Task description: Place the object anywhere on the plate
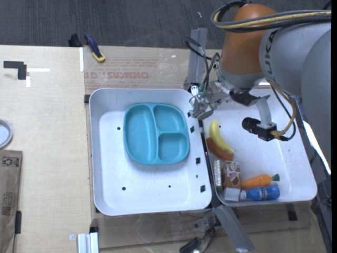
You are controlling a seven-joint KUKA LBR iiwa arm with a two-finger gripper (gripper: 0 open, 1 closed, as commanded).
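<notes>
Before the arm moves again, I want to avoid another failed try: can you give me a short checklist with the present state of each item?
1. Blue divided plate lies flat in the left bin, compartments bare: ok.
2. Tool is over the seam between the bins, above the right bin's top-left corner: ok.
3. An object held in the tool: cannot tell.
4. Banana and hot dog lie in the right bin, touching each other; a clean single pick is doubtful: not ok.
5. Carrot, blue bottle and small carton are crowded at the bin's near edge: not ok.
</notes>
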